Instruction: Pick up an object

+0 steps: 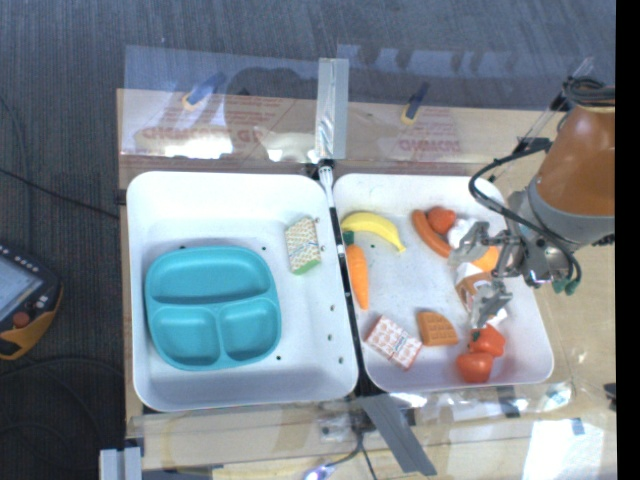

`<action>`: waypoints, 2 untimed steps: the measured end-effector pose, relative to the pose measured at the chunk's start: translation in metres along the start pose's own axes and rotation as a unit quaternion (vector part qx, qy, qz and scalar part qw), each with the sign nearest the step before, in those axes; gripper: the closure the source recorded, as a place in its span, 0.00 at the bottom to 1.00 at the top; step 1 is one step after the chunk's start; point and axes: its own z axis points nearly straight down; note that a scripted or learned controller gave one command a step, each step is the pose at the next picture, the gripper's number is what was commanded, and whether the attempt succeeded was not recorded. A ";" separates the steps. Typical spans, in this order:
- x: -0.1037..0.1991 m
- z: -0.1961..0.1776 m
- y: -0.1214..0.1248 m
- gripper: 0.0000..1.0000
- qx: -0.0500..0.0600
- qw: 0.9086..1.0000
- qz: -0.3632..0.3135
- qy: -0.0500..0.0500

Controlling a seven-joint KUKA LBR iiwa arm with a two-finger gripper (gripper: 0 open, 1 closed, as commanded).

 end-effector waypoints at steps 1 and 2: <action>-0.047 0.133 -0.054 0.00 0.002 1.000 -0.010 -0.006; -0.030 0.132 -0.051 0.00 0.002 0.999 0.044 -0.011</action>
